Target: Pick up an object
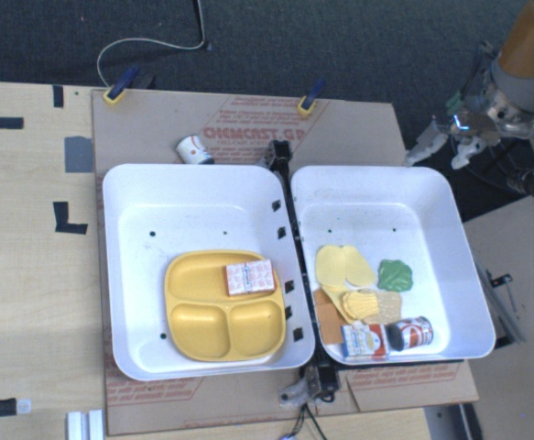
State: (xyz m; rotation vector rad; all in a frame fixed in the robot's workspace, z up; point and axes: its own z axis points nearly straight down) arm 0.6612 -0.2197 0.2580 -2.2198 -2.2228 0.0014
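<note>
White plastic forms both shallow bins on the cardboard-covered surface (248, 122). Left bin (134, 246): holds a yellow divided tray (216, 324) in its near half, with a small red-and-white patterned packet (249, 278) lying in the tray's far right compartment. Beyond this bin's far wall, a small white cup-like item (191, 149) lies on the cardboard. Right bin (431, 209): its near half carries a loose cluster, namely a pale yellow flat piece (343, 266), a green leaf-like item (396, 274) just beside it, a yellow corn-like piece (363, 304) touching a brown flat piece (326, 314), a small carton (363, 341), and a red-labelled can (410, 334) lying on its side against the carton. The far half of each bin is bare. Right of the scene: the end effector (452, 140) hangs beyond the right bin's far right corner, well apart from every object, its two fingers spread apart with nothing between them. Judged stage: approach not yet begun, no object selected. The next move calls for travel over the right bin's near cluster, then a descent onto one separable item; the crowded, touching pieces make a clean grasp uncertain.
</note>
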